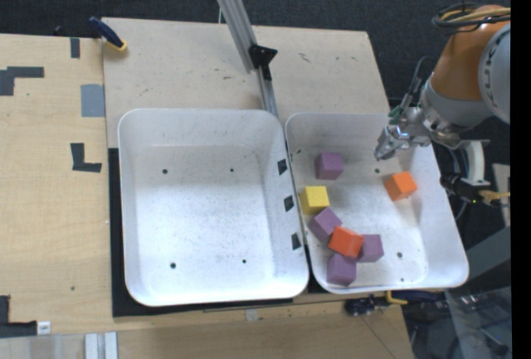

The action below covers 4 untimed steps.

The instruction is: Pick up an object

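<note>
Here the orange cube (401, 185) lies just below the gripper (386, 152).

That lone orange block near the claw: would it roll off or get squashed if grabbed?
The orange block looks cube-shaped with flat faces, so it probably slides rather than rolls. It sits apart from the others, leaving room around it. It looks light; squashiness I cannot judge.
</note>
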Tool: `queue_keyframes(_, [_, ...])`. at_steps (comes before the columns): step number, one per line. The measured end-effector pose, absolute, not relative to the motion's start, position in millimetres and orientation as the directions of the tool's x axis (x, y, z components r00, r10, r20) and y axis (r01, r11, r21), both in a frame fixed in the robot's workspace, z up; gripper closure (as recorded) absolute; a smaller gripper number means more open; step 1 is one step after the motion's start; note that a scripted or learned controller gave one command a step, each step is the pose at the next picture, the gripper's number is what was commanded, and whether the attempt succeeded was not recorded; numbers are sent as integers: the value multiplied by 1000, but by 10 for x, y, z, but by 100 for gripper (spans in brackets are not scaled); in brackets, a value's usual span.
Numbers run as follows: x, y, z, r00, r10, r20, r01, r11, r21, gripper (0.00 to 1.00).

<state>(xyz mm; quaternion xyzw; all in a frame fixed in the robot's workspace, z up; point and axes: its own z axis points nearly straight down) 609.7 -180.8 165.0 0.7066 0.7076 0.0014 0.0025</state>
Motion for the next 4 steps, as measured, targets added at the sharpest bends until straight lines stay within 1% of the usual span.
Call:
queue_keyframes(1, [6054,-1861,2107,0,1000,-1,1000,0,3,100])
queue_keyframes(2, [6062,-1858,2393,-1,1000,-1,1000,1,2,100])
queue_keyframes(4, [5771,-708,2226,-6,1000,2,1000,6,-3,100])
